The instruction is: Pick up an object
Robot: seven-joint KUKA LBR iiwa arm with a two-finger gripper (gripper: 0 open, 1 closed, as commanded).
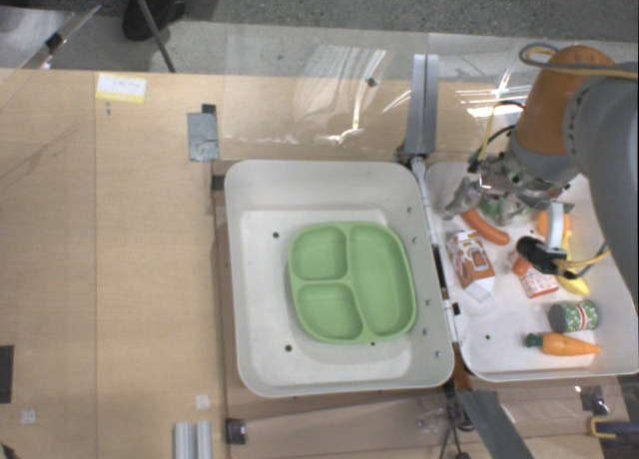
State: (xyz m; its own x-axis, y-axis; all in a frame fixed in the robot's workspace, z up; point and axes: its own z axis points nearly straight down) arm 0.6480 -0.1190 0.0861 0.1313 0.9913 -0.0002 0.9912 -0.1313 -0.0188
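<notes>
My gripper [481, 195] hangs low over the far left part of the right bin [499, 352]. Directly below and in front of it lies a red-orange sausage [485, 227]. A brown and white carton [470, 257] lies just nearer, by the bin's left wall. Further right are a small orange box [537, 281], a yellow banana [573, 283], a green-labelled can [573, 317] and a carrot [565, 346]. Something small and green shows under the gripper, too hidden to name.
The left bin [250, 247] bears a green divided plate [351, 281] in its middle. A grey post [420, 108] stands behind the gap between the bins. The arm's orange band [554, 108] rises at the right.
</notes>
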